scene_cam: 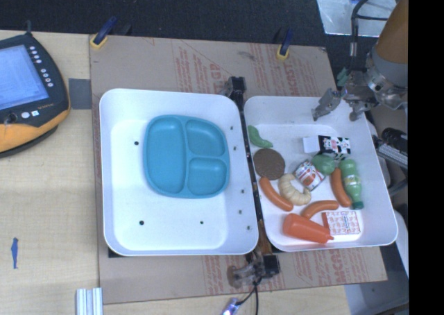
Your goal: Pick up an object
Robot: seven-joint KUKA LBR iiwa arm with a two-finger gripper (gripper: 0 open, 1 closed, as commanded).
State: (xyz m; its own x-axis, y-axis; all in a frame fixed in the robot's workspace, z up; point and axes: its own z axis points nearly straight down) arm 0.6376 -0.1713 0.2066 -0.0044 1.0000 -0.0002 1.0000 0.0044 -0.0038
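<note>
Camera view: the right bin [274,109] is carrying a loose heap of toy food, crowded toward its front and right edges; the left bin [111,168] is carrying a blue divided plate [186,156] near its centre. No single target is named, so any piece is serving. The pieces are looking like light, hollow plastic, stiff and smooth, likely to be slipping under a poor pinch. The orange carrot [305,229] is lying at the front edge, just beside a red-and-white box [343,223]; two sausages [275,194] are lying on either side of a pale banana [294,190]. A brown disc [268,164] and a green bean [260,137] are sitting near the bin's left edge, more apart from the rest, and so are looking easiest to take; the bean wants gripping across its narrow middle. A small black-and-white carton [334,145] is standing near the back. The tool [343,105] is hanging over the back right corner of the right bin, fingers spread open, gripping nothing and touching nothing.
</note>
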